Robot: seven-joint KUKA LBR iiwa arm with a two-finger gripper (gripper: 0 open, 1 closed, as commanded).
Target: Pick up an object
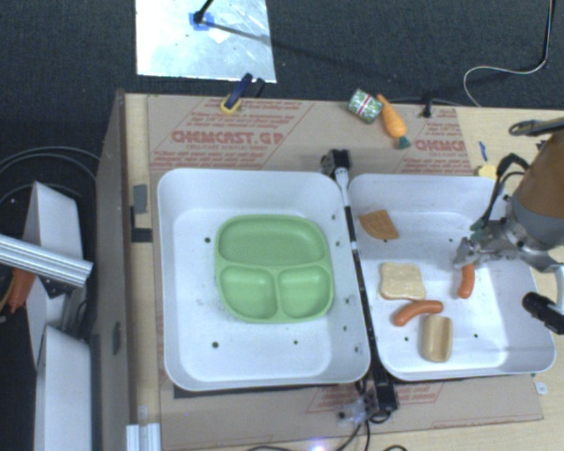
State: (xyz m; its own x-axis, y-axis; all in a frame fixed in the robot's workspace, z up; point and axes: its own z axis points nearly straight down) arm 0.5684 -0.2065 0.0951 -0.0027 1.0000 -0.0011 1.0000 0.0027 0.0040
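- The bun (436, 337), pale and oblong, lies nearest in the right bin (536, 350).
- Behind it are two orange sausages (416, 312), toast (401, 280), and the tool (469, 256); its state is unclear.
- The left bin (188, 346) holds a green divided plate (274, 266).

Colours, both bins
White bins (183, 252); green plate (274, 266); orange-red sausages (417, 312); tan bread (401, 280); brown board (291, 130), red lettering.
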